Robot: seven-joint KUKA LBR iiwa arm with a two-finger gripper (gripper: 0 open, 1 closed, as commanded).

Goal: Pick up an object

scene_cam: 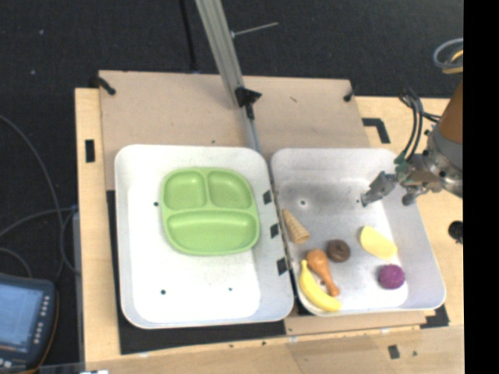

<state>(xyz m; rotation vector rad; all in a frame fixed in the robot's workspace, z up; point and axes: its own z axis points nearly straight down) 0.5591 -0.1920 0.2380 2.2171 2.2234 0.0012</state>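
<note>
Currently poised with the grey two-finger gripper (394, 192) spread apart and gripping nothing, above bare floor of the shallow white right-hand bin (343, 159), just up-frame of the yellow lemon-shaped toy (378, 241). Best to take that toy as the target, judging by how close it lies and how much room surrounds it.

Worth weighing the alternatives first:
- Round purple plum-like toy (391, 276), just below the lemon: likely to roll away under a glancing touch.
- Small brown ring doughnut (337, 249), to the lemon's left: low and flat, hard to straddle.
- Orange drumstick-shaped toy (321, 269) and yellow curved banana (318, 293), further left and lower, touching each other: too crowded for a clean closing.
- Tan cone-shaped toy (295, 226), far left of the lemon, beside the bin wall.
- Green three-compartment plastic plate (210, 211), well away to the lemon's left in the other white bin (140, 287).

Centre over the lemon, straddle its narrow width, descend nearly to the floor, then close firmly and lift straight up. Should avoid nudging the plum during descent.
</note>
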